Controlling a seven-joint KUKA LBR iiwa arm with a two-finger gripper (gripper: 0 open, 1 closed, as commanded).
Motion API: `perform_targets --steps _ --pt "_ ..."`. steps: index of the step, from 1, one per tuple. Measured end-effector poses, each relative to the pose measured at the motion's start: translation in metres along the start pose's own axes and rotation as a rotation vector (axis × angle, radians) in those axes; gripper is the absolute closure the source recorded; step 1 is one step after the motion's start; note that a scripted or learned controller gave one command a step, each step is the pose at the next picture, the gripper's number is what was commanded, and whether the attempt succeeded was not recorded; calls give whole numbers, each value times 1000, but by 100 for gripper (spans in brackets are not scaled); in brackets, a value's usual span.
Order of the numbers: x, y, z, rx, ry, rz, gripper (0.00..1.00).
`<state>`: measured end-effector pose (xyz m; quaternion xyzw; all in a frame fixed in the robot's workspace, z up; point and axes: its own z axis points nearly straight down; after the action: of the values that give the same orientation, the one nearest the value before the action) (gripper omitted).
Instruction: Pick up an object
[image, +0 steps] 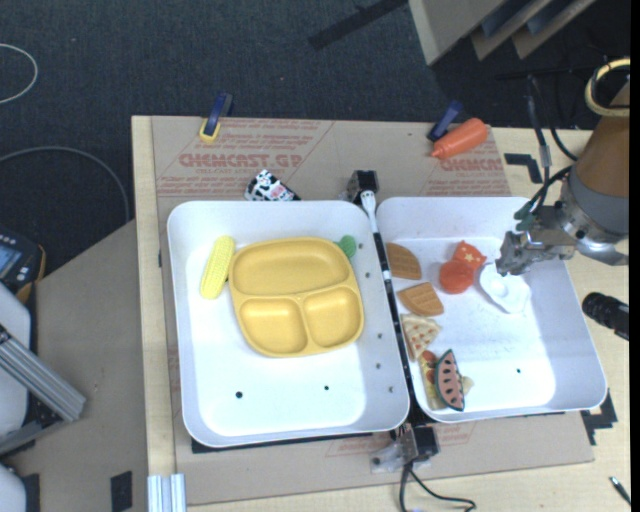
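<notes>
The right bin holds several toy foods: a red strawberry-like piece, two tan bread slices, a pizza wedge, a watermelon slice and a small white piece. My gripper hangs low over the bin's upper right part, just above the white piece and right of the red piece. In the left bin lie a yellow divided tray, a corn cob and a green item behind the tray.
On the cardboard behind the bins lie an orange clamp, a yellow-blue clamp and a black-and-white toy. A black clip sits where the bins meet. The grey arm enters from the right.
</notes>
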<state>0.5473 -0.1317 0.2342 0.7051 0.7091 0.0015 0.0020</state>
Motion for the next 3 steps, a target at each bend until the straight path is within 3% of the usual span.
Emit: perform_targets --steps 1,2,3 --pt "45 29 2 0 1 -1 100" --pt "81 30 1 5 1 1 100" --pt "73 33 20 9 1 6 100"
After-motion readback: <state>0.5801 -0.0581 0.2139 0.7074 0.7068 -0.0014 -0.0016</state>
